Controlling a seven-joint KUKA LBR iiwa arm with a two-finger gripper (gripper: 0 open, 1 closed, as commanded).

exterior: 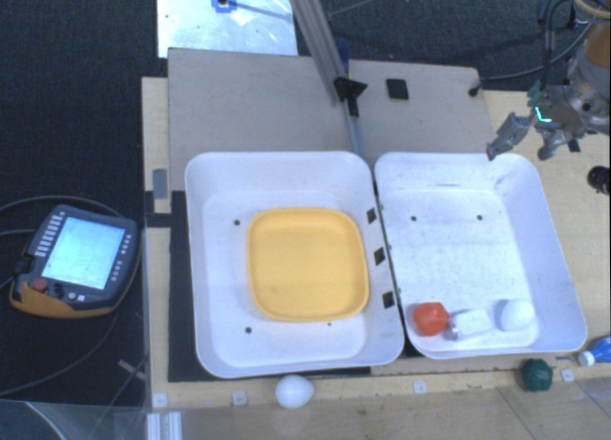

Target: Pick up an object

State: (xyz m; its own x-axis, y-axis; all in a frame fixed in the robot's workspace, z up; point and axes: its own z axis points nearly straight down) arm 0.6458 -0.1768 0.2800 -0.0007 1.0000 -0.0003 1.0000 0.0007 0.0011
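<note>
Objects to pick lie along the right bin's (549, 238) six-o'clock edge: an orange ball (429, 318), a white piece (470, 323) touching it, and a white ball (516, 314) just beside that. Your gripper (531, 135) hangs at the bin's one-o'clock corner, over the rim, jaws spread apart and holding nothing. From the jaws, the row lies toward six to seven o'clock, well apart, across bare bin floor. The white ball is nearest; the row's long axis runs nine to three. The left bin (215, 238) holds only a yellow plate (307, 262), farther off.
</note>
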